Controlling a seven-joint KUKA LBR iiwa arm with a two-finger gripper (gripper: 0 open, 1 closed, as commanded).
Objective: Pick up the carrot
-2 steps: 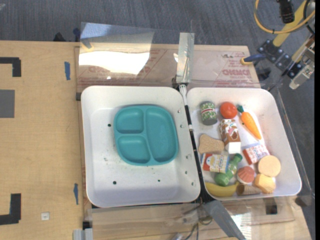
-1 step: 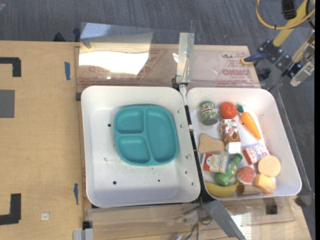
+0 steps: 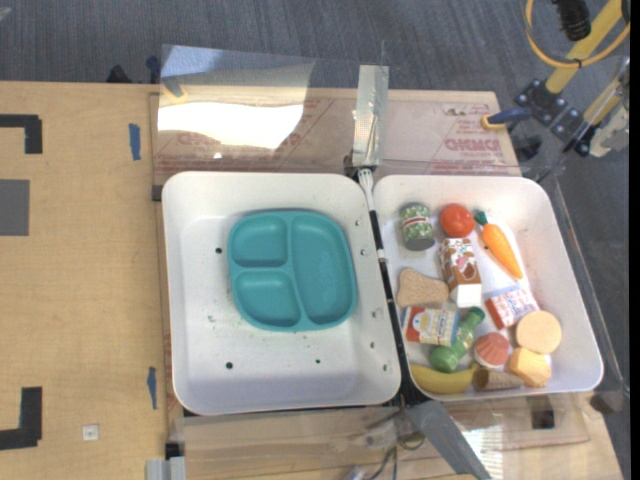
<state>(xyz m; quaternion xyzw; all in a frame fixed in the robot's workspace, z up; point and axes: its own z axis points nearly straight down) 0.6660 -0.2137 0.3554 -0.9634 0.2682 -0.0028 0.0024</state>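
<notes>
The carrot (image 3: 501,249) is orange with a green top and lies slanted in the right bin (image 3: 570,298), near its upper right part, just right of a red tomato (image 3: 456,219). At the top right corner of the view, well above the bins, part of the arm (image 3: 585,8) with yellow cables is visible.
The right bin also holds a green can (image 3: 417,225), a small carton (image 3: 459,261), bread (image 3: 421,288), a banana (image 3: 441,377) and several other toy foods. In the left bin (image 3: 190,298) rests a teal divided plate (image 3: 293,269). A clear sheet (image 3: 240,108) lies behind the bins.
</notes>
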